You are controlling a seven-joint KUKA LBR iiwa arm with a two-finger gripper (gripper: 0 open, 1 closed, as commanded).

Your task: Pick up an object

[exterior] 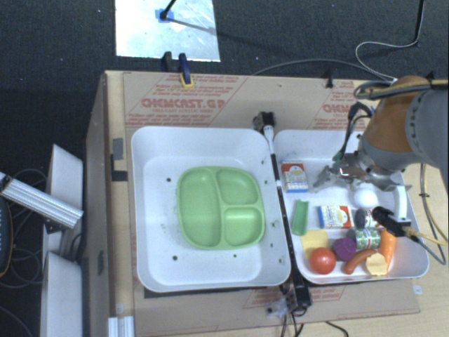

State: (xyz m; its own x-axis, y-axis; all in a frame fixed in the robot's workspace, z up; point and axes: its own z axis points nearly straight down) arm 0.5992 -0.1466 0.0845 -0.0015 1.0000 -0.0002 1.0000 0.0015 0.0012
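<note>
Arm (pixel 403 128) over the right bin (pixel 309 142), gripper (pixel 342 173) low near small carton (pixel 294 176), finger state cannot be told, green tray (pixel 219 208) in the left bin (pixel 151 188)

Dark speckled carpet (pixel 56 41) fills the floor all around, near black, under even light with no hard shadows. On it at the top lies a pale, shiny square sheet (pixel 167 21), a thin dark rod slanting across it to a small blue piece. The table (pixel 210 93) sits below, topped with brown board printed in red lettering. A blue and yellow clamp (pixel 184 71) grips its far edge, a black one just beside it. Black cables (pixel 393 44) loop over the floor at top right. At left, a silver metal rail (pixel 38 202) slants across light grey panels (pixel 64 272) standing against the table's side.
</note>
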